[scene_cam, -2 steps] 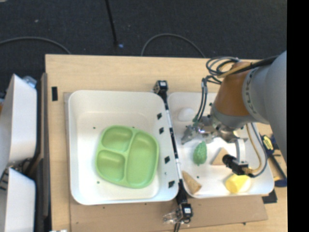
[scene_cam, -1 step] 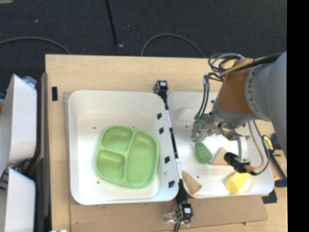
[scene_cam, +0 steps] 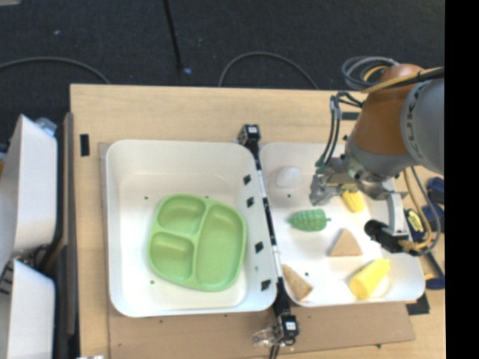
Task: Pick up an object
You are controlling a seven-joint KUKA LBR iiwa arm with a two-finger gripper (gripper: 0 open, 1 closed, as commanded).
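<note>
On the wooden worktop [scene_cam: 179, 111], the left bin [scene_cam: 127, 170] contained a green divided plate [scene_cam: 197, 240] lying flat. In the right bin [scene_cam: 299, 155] lay a pale round object [scene_cam: 287, 176] near the far wall, a tan wedge [scene_cam: 297, 282] at the near left corner, a green ridged item [scene_cam: 310, 220] at centre, a second tan wedge [scene_cam: 345, 244] and a yellow block [scene_cam: 370, 277] near the front. The gripper [scene_cam: 323, 189] hung just above the green item, beside a small yellow piece [scene_cam: 352, 200]; whether it was open or closed could not be determined.
</note>
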